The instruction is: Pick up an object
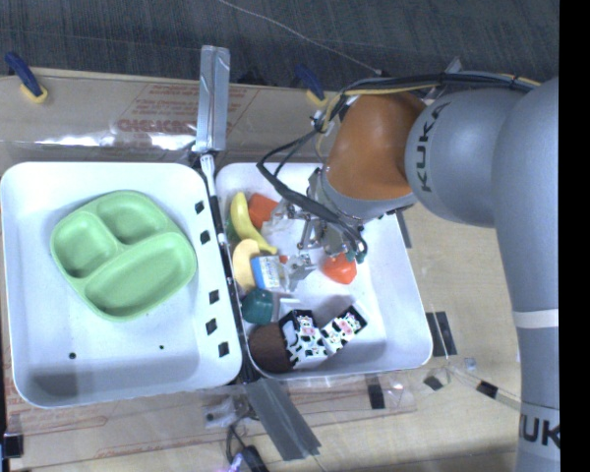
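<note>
A: Entry. Arm [472,146] is reaching into the right bin [398,308]. Gripper [310,249] sits low over the clutter, near the bin's middle.

B: Jaws?

A: Cannot tell. The wrist and cabling cover most of them, and metal parts blur into the toys beneath. No object is visibly between the fingers, so I log no hold.

B: Candidates near the gripper?

A: Red piece [340,268] just beside it on the side away from the left bin. Orange piece [264,207] and banana [242,219] lie beside the gripper toward the divider. Yellow toy [246,261] and blue block [266,273] are just below the banana, still close to the gripper. Teal cup [259,307], brown ball [266,347] and cow toy [320,334] lie nearer the bin's front wall, further from the gripper.

B: Left bin [29,264]?

A: Holds the green plate [124,254], well apart from the gripper. Not relevant.

B: Step?

A: Judged as descent or grasp attempt, nothing lifted yet. Most likely target is the red piece or the blue block.

B: Next?

A: Close squarely on one item, then raise straight up. Risk: crowded toys, so the fingers may pinch two or slip off a rounded one.
</note>
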Controlling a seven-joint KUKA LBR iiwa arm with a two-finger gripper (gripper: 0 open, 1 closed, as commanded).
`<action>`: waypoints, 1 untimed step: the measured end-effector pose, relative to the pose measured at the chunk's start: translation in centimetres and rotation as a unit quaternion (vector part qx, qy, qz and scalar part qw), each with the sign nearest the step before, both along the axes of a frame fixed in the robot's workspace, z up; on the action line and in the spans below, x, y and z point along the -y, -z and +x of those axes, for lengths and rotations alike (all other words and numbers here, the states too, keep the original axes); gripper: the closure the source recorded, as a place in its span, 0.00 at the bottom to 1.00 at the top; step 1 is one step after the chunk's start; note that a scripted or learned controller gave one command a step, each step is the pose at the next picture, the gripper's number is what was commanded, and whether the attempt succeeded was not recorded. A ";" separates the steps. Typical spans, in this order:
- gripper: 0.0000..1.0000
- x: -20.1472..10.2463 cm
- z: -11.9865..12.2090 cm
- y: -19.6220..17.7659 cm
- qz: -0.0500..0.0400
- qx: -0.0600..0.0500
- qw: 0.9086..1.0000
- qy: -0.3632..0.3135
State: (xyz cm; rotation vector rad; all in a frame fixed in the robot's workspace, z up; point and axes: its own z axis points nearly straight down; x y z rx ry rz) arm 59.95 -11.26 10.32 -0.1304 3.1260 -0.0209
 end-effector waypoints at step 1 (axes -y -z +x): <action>0.00 10.0 2.2 0.9 0.004 -0.005 0.993 -0.120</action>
